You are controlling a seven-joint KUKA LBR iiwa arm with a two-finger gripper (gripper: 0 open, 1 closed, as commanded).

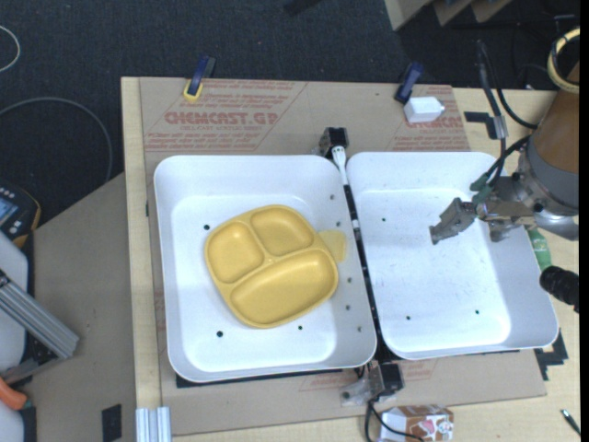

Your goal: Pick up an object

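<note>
Camera view from above the bench, going from the near edge back. Closest to the camera, at about 6 o'clock, there's a small brown and white packet sitting on the cardboard sheet just past the near rim of the bins, with some cable clutter beside it.

Next up are the two shallow white bins side by side. The left bin, at around 8 o'clock from the middle of the picture, holds a yellow divided plate, three compartments, lying flat and a bit rotated, taking up most of the bin floor. Its right edge comes close to the wall shared with the other bin. Nothing is touching it.

The right bin is over at 3 o'clock. The gripper hangs over its upper right part, well apart from the plate, with the grey arm coming in from the right edge. Honestly can't tell if it's open or closed, it's just a dark blob from this angle.

Farthest back, at about 1 o'clock, a small white block lies on the cardboard, with blue clamps along that far edge.
</note>
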